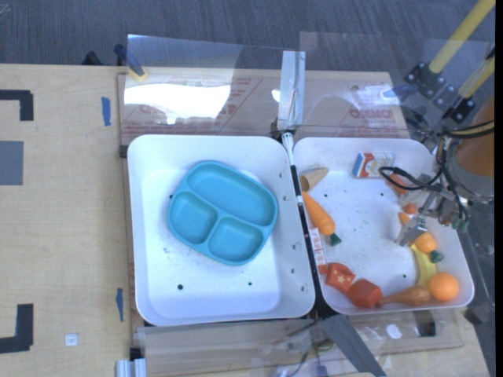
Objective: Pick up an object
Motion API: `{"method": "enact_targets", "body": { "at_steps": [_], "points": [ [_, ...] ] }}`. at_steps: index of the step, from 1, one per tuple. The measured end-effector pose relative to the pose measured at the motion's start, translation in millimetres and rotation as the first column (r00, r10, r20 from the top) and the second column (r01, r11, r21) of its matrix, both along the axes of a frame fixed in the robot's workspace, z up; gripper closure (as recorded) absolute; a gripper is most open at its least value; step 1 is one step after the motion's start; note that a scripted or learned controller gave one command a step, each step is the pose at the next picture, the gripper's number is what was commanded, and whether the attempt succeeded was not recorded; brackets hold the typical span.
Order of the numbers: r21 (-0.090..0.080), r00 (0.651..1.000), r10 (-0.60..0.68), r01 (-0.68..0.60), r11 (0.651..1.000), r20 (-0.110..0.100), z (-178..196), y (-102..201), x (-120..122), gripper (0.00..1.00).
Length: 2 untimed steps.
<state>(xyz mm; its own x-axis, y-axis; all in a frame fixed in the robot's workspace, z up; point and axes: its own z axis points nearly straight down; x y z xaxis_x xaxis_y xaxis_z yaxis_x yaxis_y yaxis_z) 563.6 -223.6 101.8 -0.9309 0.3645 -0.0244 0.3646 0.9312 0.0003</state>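
- Camera view placed the pincer (414, 230) low at the right side of the right bin (354, 210), just above a small orange piece (425, 243) and a banana (425, 267).
- Whether the pincer was open or closed could not be told.
- Nothing was seen held.
- A straight descent onto one piece, clear of the bin wall, was judged best.
- An orange (444, 287) lay at the lower right corner.

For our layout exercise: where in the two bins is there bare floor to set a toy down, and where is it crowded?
Left bin: bare floor around the blue tray, widest along the near edge. Right bin: a bare patch in the middle, between the carrot and the pincer. Crowded: its near edge and right side, with tomato, banana and orange.
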Motion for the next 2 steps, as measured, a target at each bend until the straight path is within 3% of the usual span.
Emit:
{"method": "enact_targets", "body": {
  "at_steps": [1, 2],
  "points": [
    [0.006, 1.000, -0.018, 0.018, 1.000, -0.012, -13, 1, -6, 0.00],
    [0.001, 1.000, -0.017, 0.017, 1.000, 0.002, 1, 0, -2, 1.00]
  ]
}}
